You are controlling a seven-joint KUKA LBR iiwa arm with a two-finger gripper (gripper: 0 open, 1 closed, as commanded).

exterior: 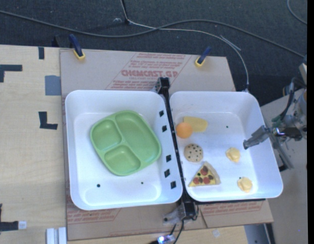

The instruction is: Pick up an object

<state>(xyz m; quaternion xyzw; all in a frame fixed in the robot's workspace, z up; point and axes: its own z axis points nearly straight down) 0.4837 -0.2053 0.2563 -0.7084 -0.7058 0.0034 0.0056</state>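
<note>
– Dark carpet with thin cables lies behind the bench, and a brown cardboard sheet is under two white bins. What is in the left bin?

– One green divided plate with three compartments, near the middle of it.

– And the right bin?

– Toy food. An orange ball is close to the divider and it touches a pale yellow piece. Below them is a round cookie, and below the cookie is a pizza slice. Two small yellow pieces are more to the right: one near the bin's right wall and one in the lower right corner.

– Where is the gripper?

– It comes from the right, over the right wall of the right bin, just beside the upper small yellow piece. I see one dark finger pointing to the left. If the jaws are released or clenched, I cannot tell. No object is visible between them.
</note>
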